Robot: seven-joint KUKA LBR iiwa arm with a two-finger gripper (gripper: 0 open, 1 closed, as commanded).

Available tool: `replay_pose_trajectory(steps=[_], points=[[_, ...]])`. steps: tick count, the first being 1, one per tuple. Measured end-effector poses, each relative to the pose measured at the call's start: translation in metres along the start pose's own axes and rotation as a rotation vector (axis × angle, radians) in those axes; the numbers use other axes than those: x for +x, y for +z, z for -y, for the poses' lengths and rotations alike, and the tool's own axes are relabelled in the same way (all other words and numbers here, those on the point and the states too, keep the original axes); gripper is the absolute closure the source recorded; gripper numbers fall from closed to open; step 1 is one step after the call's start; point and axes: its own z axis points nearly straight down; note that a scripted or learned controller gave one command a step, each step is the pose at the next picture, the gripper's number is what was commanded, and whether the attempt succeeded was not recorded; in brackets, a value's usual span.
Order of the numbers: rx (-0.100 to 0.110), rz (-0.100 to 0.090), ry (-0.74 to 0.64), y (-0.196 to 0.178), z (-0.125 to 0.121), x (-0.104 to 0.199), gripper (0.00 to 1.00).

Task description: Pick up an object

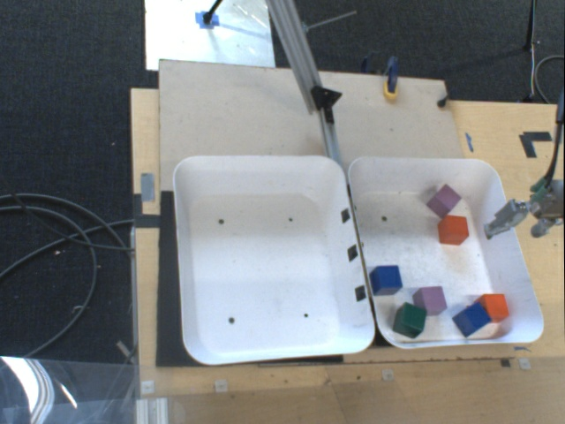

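The right bin (415, 162) holds several small cubes. A purple cube (444, 200) and an orange cube (453, 230) lie near its far right. A blue cube (385, 279), a second purple cube (430, 299) and a green cube (410, 320) sit toward the front. Another blue cube (470, 318) touches an orange cube (495, 306) in the front right corner. My gripper (522, 223) hovers over the bin's right rim, open with nothing between its fingers, to the right of the orange cube by the purple one.
The left bin (265, 162) stands beside the right one, sharing a middle wall. A slanted metal pole (296, 42) rises behind the bins. Cables lie on the floor at the left.
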Motion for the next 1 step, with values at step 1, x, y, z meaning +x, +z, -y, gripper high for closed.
replay_pose_trajectory(steps=[1], points=[[0.008,-0.002,0.0,0.1486,-0.0228,0.0077,0.0]])
